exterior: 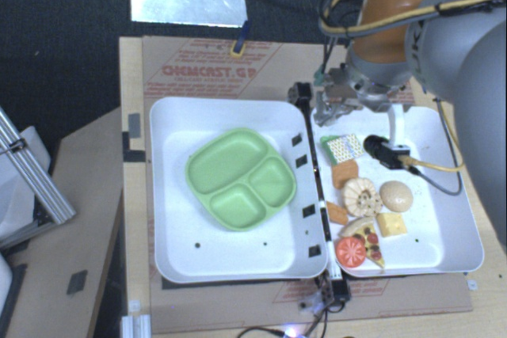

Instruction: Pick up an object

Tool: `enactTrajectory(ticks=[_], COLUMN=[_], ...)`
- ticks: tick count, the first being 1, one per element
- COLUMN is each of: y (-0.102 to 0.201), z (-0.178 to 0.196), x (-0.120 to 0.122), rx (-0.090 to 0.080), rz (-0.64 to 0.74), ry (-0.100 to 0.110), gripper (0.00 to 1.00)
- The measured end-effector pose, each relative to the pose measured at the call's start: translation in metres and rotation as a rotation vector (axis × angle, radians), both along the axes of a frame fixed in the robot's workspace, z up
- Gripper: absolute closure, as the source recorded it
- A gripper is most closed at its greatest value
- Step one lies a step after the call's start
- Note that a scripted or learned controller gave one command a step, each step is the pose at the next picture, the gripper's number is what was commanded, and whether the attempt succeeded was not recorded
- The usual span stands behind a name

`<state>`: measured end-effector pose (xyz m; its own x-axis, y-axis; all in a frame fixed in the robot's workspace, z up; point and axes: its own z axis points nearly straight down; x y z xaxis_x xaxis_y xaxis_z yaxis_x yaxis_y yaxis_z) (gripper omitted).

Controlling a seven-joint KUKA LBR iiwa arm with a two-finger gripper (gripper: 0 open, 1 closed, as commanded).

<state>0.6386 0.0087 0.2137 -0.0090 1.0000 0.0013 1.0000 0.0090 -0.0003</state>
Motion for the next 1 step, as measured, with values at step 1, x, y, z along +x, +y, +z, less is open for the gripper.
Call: enactTrajectory(ticks=[1], y=[0.0454], z=[0.0202], x=[-0.0021], rx=[0.000], rz=[-0.001], ry=[-0.003], gripper=[1.00])
